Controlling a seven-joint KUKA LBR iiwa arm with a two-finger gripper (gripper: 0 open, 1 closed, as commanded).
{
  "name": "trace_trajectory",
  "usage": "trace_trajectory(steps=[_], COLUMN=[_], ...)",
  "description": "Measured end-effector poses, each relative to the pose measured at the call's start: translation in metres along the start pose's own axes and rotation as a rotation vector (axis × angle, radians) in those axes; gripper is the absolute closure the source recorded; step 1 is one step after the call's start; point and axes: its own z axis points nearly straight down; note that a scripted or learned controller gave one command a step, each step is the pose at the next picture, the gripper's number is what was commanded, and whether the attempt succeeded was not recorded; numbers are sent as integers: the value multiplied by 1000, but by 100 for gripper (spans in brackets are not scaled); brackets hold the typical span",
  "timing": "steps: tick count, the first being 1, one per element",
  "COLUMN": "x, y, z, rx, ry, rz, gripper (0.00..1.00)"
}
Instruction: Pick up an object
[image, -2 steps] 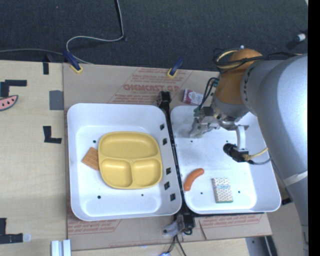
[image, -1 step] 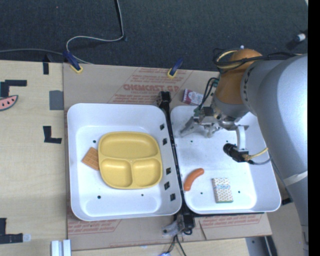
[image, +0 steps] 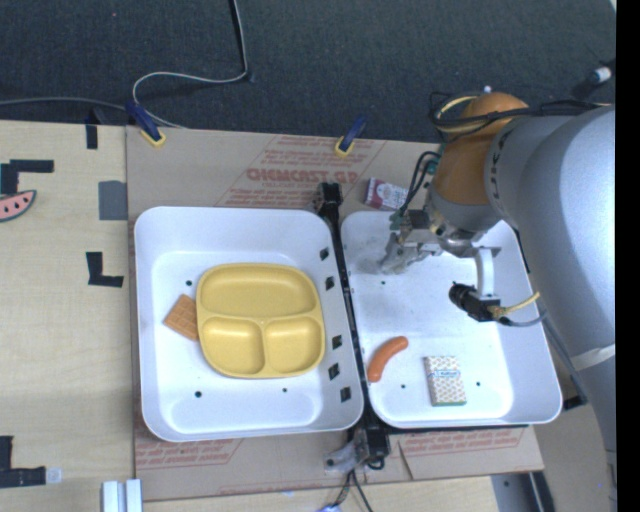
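My gripper (image: 398, 255) hangs low over the back left part of the right bin (image: 520, 400), above bare white floor. An orange sausage-shaped toy (image: 387, 357) lies near the bin's front left, well in front of the gripper. To its right, by the front wall, a small patterned box (image: 444, 380) lies flat. Nothing is visibly held in the gripper.
The left bin (image: 160, 240) holds a yellow divided plate (image: 262, 318) with a brown cracker-like square (image: 182, 318) tucked at its left edge. A small packet (image: 380, 192) lies on the cardboard behind the bins. The grey arm (image: 560, 200) covers the right bin's back right corner.
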Motion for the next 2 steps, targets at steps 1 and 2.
trace_trajectory(steps=[1, 2], x=[0, 1], y=[0, 0], z=[0, -9], rx=[0, 1], ry=[0, 1], rz=[0, 0], gripper=[0, 100])
